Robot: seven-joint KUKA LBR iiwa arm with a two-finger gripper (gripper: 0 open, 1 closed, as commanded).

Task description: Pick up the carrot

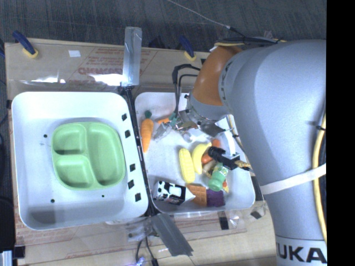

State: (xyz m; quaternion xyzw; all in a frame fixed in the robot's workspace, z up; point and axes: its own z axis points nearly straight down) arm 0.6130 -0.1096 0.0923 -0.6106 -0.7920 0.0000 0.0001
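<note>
The carrot [146, 133] is orange with a small green top and lies lengthwise along the left wall of the right bin [166, 101]. My gripper [165, 128] hangs low over that bin, just to the right of the carrot and close to its upper half. The metal tip points left toward the carrot, and nothing is visibly held. The grey arm with its orange band comes in from the right and covers the bin's right side.
Below the gripper in the right bin lie a yellow banana [186, 165], a green bottle [218, 177], a black-and-white box [169, 192] and a purple piece [215, 197]. The left bin [28, 110] holds a green divided plate [87, 155].
</note>
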